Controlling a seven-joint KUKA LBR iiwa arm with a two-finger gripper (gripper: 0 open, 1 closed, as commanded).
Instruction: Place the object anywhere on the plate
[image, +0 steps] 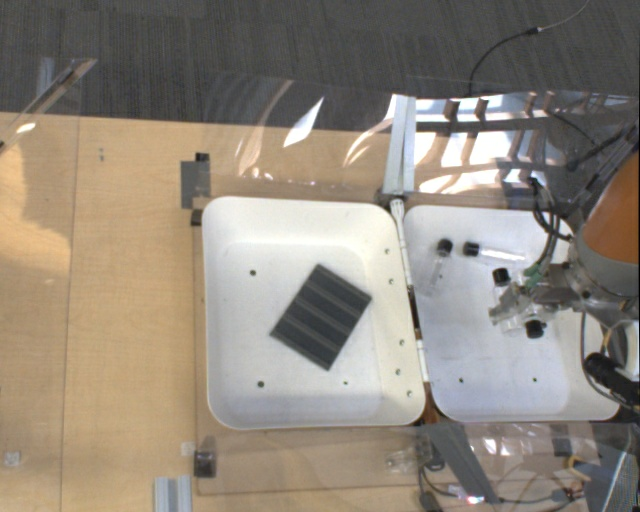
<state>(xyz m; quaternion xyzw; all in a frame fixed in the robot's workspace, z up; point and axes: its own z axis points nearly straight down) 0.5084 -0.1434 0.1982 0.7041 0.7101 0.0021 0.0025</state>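
Bins sit side by side on the bench: the left bin (230, 390) carries the dark ribbed plate (322, 316), lying at a slant near its middle. In the right bin (480, 395) the gripper (520, 305) hovers low at the right side, its grip impossible to judge, with small dark-and-clear objects (470, 248) scattered near the bin's top.

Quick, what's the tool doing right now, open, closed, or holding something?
Tool: cannot be told; it sits low over the right bin, near small clear and black pieces, with no clear grasp visible.
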